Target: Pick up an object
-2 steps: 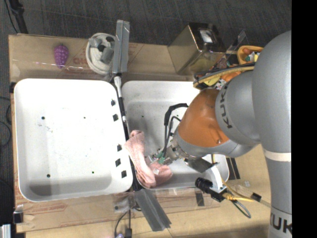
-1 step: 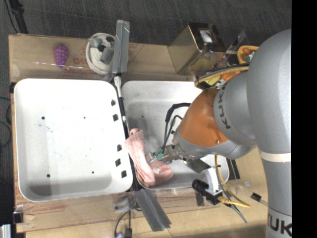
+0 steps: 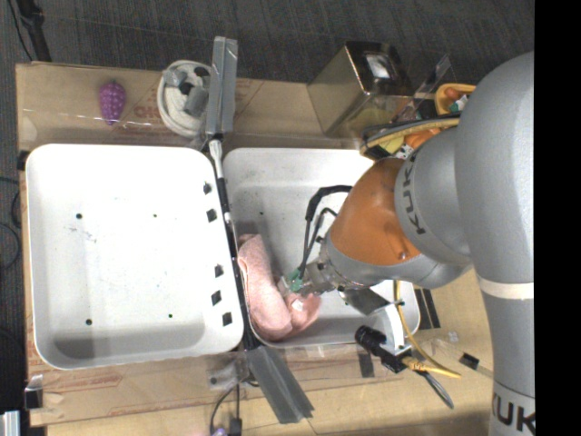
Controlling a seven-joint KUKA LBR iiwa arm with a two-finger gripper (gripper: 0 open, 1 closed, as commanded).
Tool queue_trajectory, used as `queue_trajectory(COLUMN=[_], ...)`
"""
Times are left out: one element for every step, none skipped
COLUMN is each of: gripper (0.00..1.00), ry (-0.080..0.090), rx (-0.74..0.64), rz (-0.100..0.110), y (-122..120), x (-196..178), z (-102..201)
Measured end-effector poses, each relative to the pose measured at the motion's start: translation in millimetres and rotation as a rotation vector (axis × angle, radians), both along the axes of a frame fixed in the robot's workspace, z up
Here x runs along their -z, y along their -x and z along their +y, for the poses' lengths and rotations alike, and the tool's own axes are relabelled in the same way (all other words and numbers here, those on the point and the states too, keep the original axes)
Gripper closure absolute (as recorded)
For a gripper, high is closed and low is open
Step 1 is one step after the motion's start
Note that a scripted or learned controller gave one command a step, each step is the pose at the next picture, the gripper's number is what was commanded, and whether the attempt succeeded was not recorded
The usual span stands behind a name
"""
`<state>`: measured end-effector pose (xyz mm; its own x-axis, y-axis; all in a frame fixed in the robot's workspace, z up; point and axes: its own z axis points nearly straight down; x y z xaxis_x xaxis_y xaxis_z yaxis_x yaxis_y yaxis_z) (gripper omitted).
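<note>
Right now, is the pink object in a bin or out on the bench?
In. The pink object lies inside the right bin, against its left wall near the front corner, beside the tool.

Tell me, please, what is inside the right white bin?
Inside the right bin a pink soft object lies against its left wall. The gripper is down at that object's right end. The arm covers the bin's right part, so anything there is hidden.
</note>
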<state>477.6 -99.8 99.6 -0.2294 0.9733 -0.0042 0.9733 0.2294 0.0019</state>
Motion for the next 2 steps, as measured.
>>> queue_trajectory(gripper=[0.0, 0.0], ry=[0.001, -0.003], rx=[0.0, 0.153], rz=[0.0, 0.006], y=[0.0, -27.8], x=[-0.2, 8.8], z=[-0.5, 0.9])
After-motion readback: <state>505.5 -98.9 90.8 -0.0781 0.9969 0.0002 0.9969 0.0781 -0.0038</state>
